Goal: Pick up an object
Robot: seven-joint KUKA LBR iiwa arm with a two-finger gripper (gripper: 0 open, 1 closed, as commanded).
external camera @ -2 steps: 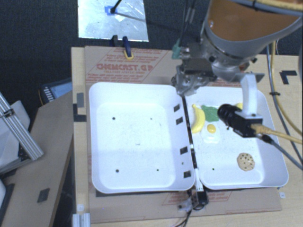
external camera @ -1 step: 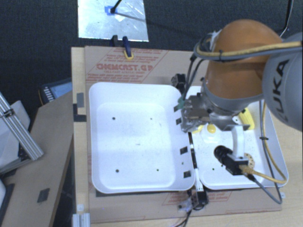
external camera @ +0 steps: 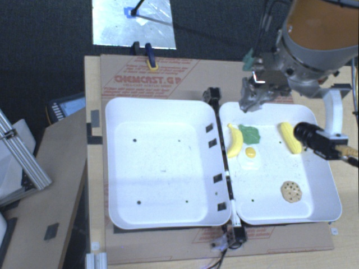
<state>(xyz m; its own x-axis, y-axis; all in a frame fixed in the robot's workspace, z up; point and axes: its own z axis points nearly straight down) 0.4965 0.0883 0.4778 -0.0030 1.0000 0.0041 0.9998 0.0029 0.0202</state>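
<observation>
While the gripper (external camera: 253, 101) hung above the upper left corner of the right bin (external camera: 269, 206), in the upper right of the frame, it could not be told whether it was spread or closed. Just below it a green leafy piece (external camera: 250, 133) lay on the bin floor, touching a yellow banana (external camera: 234, 141) that lay along the bin's left wall. A fried egg (external camera: 250, 154), white with a yellow yolk, sat just below the green piece, beside the banana's lower end. Further right a yellow corn cob (external camera: 290, 137) lay at a slant. A chocolate-chip cookie (external camera: 291, 191) lay well apart from the rest, toward the bin's lower right. The left bin (external camera: 162, 167) sat alongside in the middle of the frame, both bins resting on a brown cardboard sheet (external camera: 162, 74) with red lettering.
</observation>
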